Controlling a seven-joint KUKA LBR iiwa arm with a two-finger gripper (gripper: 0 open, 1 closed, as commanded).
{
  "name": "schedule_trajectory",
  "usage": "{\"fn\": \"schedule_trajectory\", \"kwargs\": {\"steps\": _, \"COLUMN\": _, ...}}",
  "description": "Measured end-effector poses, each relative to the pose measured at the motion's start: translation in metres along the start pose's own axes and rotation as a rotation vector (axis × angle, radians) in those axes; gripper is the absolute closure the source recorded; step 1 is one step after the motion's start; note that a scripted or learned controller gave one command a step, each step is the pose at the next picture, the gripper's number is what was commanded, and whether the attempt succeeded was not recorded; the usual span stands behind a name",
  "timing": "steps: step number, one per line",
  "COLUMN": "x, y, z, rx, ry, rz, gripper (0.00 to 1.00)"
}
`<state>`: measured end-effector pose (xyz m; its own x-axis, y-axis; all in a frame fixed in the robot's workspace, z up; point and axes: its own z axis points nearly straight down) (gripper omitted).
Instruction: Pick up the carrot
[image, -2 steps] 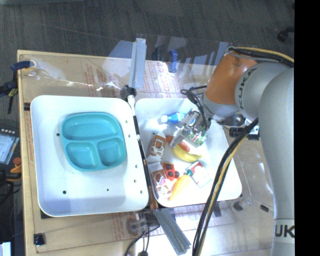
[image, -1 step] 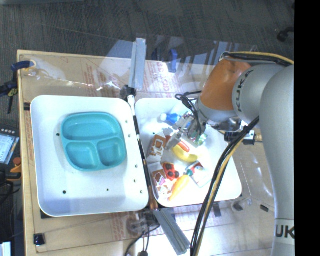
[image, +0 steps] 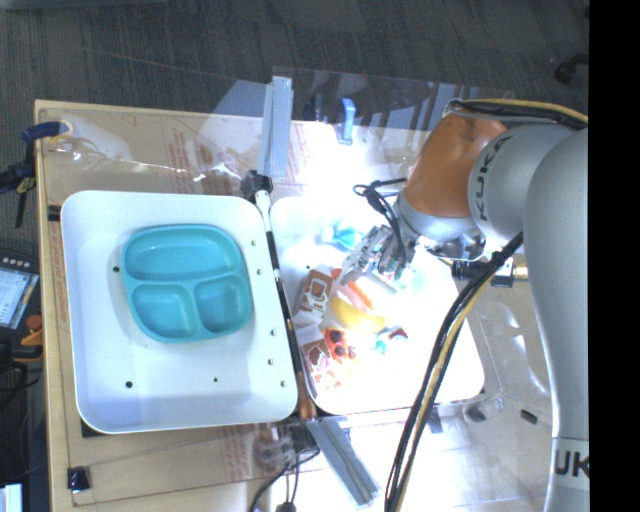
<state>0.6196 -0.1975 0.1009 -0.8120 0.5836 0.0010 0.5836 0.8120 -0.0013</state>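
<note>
Nearest the camera, along the bottom edge of the desk (image: 150, 470), a grey metal bracket (image: 340, 460) sticks out from the gap between the two bins, with black cables (image: 430, 400) looping down past it from the arm. Left bin (image: 90, 380): white, shallow, holds a teal divided tray (image: 187, 280) with one long compartment on its far side and two smaller ones on its near side; the tray sits roughly central in that bin. Right bin (image: 460, 370): strongly overexposed, so detail is poor. In it a cluster of small items lies towards the left wall: a brown-and-white packet (image: 316, 290), a yellow piece (image: 360, 315), some red and dark bits (image: 340, 352) nearer the camera, and a blue-green item (image: 338, 236) farther back. The carrot (image: 357, 294) appears as a short orange shape in the middle of that cluster, just beside the yellow piece and directly beneath the end effector (image: 385, 262). The end effector hangs low over the right bin with its tip among the cluster; glare hides the tip, and I cannot tell whether it is open, closed or gripping anything. Behind it, the orange band (image: 450, 165) and the grey arm (image: 550, 260) come in from the right. Farthest back, a clear plastic sheet (image: 150, 150) covers the desk.
</note>
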Motion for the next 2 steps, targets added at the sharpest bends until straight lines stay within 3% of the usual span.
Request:
{"fn": "schedule_trajectory", "kwargs": {"steps": 1, "x": 0.000, "y": 0.000, "z": 0.000, "rx": 0.000, "ry": 0.000, "rz": 0.000, "gripper": 0.00}}
{"fn": "schedule_trajectory", "kwargs": {"steps": 2, "x": 0.037, "y": -0.016, "z": 0.011, "rx": 0.000, "ry": 0.003, "rz": 0.105, "gripper": 0.00}}
